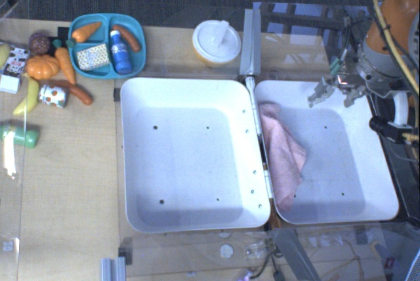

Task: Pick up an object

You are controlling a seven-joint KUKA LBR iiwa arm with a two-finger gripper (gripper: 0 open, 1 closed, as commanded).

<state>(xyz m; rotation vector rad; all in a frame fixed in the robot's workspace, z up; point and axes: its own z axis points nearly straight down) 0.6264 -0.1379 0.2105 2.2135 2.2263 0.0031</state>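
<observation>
A pink cloth (282, 151) lies crumpled along the left wall of the right bin (367, 207), stretching from near the back corner to the front. My gripper (336, 94) hangs over the back edge of that bin, to the right of the cloth and apart from it. Its two fingers are spread open with nothing between them. The arm comes in from the right, with the orange band at the top right corner.
The left bin (190, 207) sits beside the right one, separated by a metal divider (259, 142). Behind the bins stands a white lidded cup (216, 41). A blue tray (108, 45) of toy food and several loose toy items lie on the bench at far left.
</observation>
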